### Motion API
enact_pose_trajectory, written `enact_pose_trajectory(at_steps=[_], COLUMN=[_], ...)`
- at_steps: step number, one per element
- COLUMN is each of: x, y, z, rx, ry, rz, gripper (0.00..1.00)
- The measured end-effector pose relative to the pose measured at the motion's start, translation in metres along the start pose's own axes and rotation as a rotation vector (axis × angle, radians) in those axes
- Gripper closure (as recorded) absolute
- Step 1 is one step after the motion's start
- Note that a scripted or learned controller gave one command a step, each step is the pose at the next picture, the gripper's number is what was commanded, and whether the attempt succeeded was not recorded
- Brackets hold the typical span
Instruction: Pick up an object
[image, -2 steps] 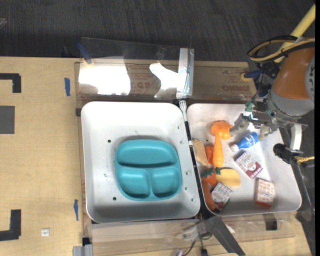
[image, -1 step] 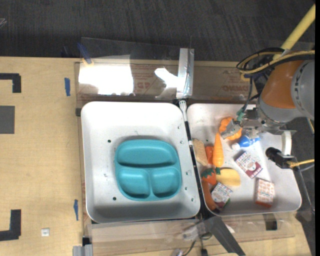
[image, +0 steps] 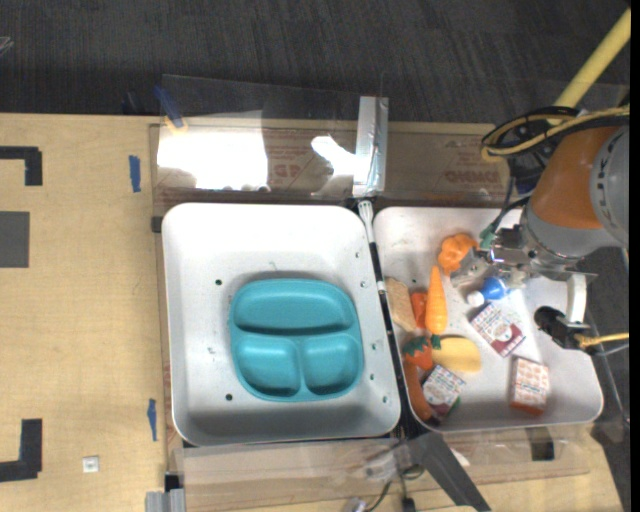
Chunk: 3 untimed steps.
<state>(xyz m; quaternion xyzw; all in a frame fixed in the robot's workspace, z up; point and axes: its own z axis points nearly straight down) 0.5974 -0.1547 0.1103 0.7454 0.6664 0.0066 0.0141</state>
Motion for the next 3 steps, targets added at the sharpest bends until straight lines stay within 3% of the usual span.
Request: enact_pose_trajectory(at_steps=[1, 2, 3], x=[-0.029, -0.028, 0.025], y=[0.006, 0.006, 0.067], z=[0.02, 0.011, -0.073], rx=[0.015, 0.013, 0.019], ry=[0.006, 0.007, 0.011], rz=[-0.208, -0.208, -0.111], gripper=[0.0, 1.0, 1.0])
